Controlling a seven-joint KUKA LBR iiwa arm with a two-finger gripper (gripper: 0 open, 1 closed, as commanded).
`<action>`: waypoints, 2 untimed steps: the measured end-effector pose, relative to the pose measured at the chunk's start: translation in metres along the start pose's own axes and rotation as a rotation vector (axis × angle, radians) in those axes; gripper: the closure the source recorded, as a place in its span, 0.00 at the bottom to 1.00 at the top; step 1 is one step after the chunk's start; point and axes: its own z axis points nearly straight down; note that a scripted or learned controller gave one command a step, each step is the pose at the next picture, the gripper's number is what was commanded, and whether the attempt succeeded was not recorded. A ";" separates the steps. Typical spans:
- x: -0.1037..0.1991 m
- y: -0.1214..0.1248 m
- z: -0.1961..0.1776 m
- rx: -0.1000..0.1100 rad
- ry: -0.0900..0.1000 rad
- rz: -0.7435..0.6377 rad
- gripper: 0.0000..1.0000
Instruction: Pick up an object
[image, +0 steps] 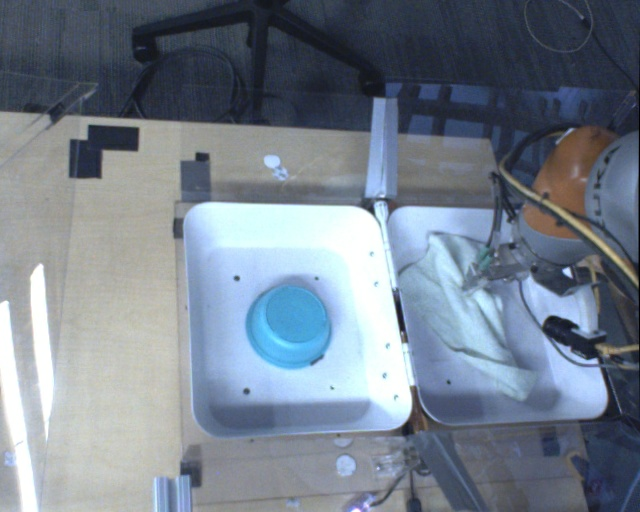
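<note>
A crumpled white cloth (468, 315) lies in the right bin (440, 395), spread from the upper left part of that bin down toward its lower right corner, with folds bunched along its length. The end effector (490, 270) sits at the cloth's upper right edge, touching or just above the fabric; whether the fabric is caught between its fingers is too small and cluttered to make out, and I cannot tell if they are apart or together. The grey arm (600, 190) with its orange band (562, 165) reaches in over the right bin's upper right corner, with yellow and black cables (570, 335) looping beside it.

In the left bin (210, 300), well apart from the cloth, a blue bowl (290, 326) rests upside down near the middle of the floor. The two bins stand touching side by side on the pale wooden counter (90, 300), and a metal bar (381, 150) runs up from where they meet.
</note>
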 end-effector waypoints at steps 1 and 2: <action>0.017 0.008 -0.042 0.011 0.005 0.013 1.00; 0.048 0.050 -0.077 0.011 0.006 -0.068 1.00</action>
